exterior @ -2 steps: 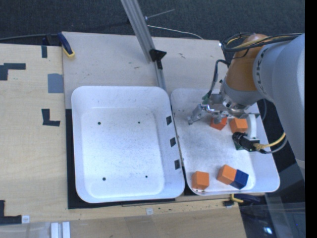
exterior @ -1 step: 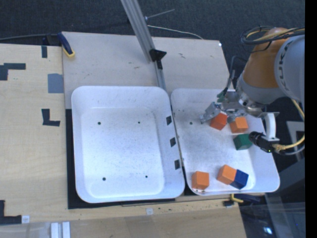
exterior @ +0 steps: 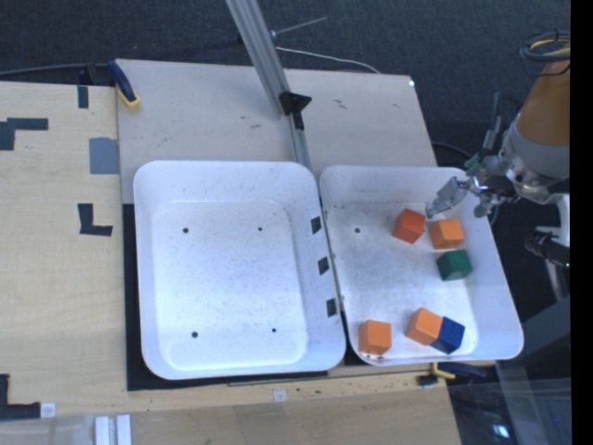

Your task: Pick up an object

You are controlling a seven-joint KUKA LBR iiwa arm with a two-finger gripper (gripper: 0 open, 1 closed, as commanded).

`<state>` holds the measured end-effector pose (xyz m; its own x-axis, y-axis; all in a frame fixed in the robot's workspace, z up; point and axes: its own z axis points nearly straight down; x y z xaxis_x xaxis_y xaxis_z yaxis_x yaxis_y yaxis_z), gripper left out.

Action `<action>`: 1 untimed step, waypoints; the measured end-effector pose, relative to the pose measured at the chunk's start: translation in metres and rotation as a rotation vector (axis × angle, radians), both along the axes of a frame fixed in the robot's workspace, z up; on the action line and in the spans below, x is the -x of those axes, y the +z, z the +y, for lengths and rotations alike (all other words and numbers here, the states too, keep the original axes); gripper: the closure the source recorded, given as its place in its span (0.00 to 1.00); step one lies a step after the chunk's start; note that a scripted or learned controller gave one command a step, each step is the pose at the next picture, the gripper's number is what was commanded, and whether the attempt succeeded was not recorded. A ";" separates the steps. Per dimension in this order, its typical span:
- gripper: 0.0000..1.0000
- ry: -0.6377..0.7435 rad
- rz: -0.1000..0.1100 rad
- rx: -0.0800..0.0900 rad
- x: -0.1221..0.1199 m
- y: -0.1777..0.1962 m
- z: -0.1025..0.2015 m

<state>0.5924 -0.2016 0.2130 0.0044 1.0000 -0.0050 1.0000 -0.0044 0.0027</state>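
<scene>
The right bin (exterior: 489,276) serves as the landmark. Its raised white rim runs round all four sides, and its left wall presses against the left bin (exterior: 227,267), so there is no gap between the two. Most of the right bin's floor on the side toward the left bin is bare, and the middle of its floor is open as well; the blocks crowd the side away from the left bin and the near rim. Beyond the right bin's far rim the pale worktop (exterior: 361,109) lies bare, crossed by a slanted metal rail (exterior: 264,49) that comes down to where the two bins meet.

Six small blocks lie inside the right bin. An orange-red cube (exterior: 408,225) sits near the far rim, turned a little askew, and a lighter orange cube (exterior: 447,233) sits just beside it, toward the bin's outer wall. A green cube (exterior: 454,265) lies just nearward of that one. Along the near rim are an orange cube (exterior: 375,336), another orange cube (exterior: 425,325) and a blue cube (exterior: 449,335) touching it.

The gripper (exterior: 443,202) hangs over the far part of the right bin, with nothing between its fingers; whether they are spread or closed cannot be made out. It is just above and between the orange-red cube and the lighter orange cube, near both, and well apart from the three blocks at the near rim
</scene>
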 end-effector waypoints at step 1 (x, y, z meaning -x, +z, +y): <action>1.00 0.007 0.003 -0.003 0.000 0.008 0.005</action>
